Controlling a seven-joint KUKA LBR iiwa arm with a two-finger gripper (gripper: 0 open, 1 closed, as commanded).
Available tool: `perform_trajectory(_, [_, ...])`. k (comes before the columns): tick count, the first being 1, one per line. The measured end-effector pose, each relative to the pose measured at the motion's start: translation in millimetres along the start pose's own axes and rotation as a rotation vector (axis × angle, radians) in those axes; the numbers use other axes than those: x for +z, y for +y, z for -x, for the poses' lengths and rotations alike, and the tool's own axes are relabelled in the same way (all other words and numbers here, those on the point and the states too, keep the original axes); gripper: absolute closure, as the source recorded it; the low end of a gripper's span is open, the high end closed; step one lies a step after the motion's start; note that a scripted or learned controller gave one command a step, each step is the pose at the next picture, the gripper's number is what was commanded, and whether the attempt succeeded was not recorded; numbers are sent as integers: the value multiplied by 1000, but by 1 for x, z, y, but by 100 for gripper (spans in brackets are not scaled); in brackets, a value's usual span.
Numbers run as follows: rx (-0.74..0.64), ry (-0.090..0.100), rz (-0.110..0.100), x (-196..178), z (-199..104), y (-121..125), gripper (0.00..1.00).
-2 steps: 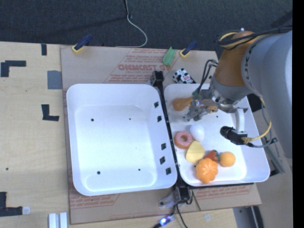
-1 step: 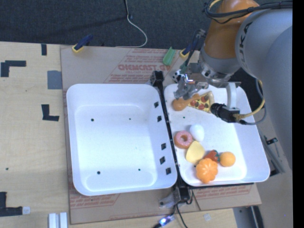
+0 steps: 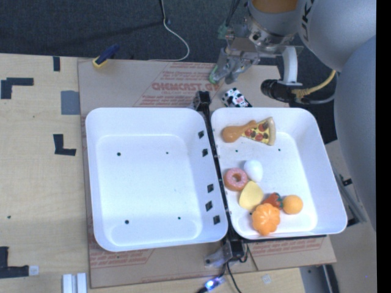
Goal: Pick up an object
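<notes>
The arm (image 3: 342,23) is reaching in from the upper right of the frame, and its gripper (image 3: 227,71) is hanging above the far edge of the bench, over the brown board behind the right bin (image 3: 308,124) — not over the toys. I cannot tell how the tool is set; nothing is showing in it.

All the candidates are lying in the right bin, right of centre in the frame. A pizza slice (image 3: 261,130) is resting near the bin's upper wall with a chicken drumstick (image 3: 233,133) touching its left end. Lower down, a white egg (image 3: 253,170) is sitting just beside a pink donut (image 3: 235,179); below them a yellow piece (image 3: 250,196), a small pumpkin (image 3: 266,218), a red thing I cannot name and an orange (image 3: 292,204) are crowding together. A small black-and-white toy (image 3: 234,97) is lying outside the bin, just below the gripper.

Judging by this, the task is sitting at its approach step — nothing is lifted. The next move is likely calling for a shift toward the lower part of the frame, then a descent onto one piece; the pizza slice and drumstick are nearest.
</notes>
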State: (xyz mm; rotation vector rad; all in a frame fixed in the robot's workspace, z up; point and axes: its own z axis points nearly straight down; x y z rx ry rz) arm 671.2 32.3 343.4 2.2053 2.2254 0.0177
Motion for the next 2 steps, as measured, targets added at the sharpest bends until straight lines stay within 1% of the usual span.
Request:
perform_trajectory(1, [1,1,4,-202,-59,0,100])
perform_trajectory(2, [-1,0,-19,-166,-98,-184,100])
